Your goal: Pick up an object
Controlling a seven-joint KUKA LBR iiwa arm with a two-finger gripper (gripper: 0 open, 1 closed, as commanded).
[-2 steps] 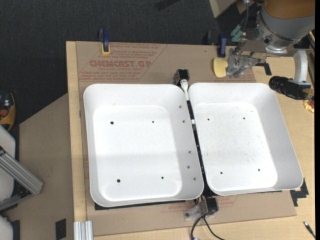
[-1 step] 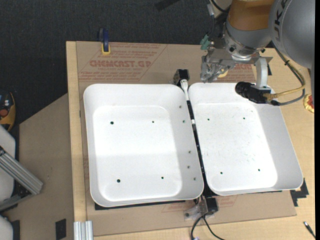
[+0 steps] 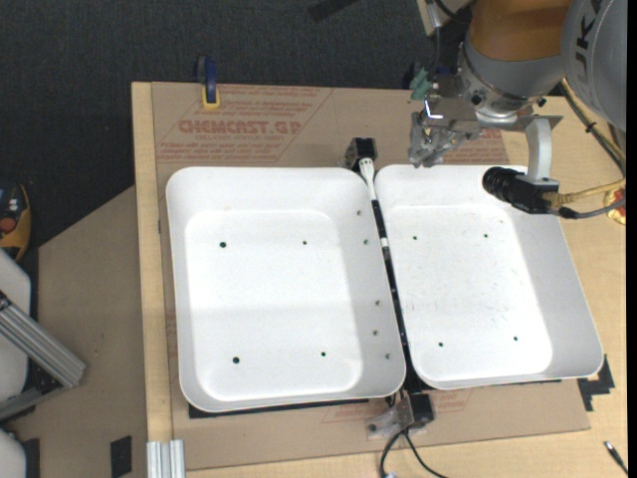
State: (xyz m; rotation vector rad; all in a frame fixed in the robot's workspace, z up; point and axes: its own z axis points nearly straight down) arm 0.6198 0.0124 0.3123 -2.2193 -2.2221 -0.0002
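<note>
The grey two-finger gripper [image 3: 430,149] hung above the far rim of the right shallow white plastic bin [image 3: 557,297]; its finger state was unclear. No object to pick was apparent; the pick remained undone.

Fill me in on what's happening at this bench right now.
A grey KUKA arm with an orange band reaches in from the right. Its gripper hangs over the far edge of the right bin, near that bin's far-left corner. Nothing shows between its fingers. The left bin sits beside it, both resting on a cardboard sheet. No pick has happened yet.
</note>
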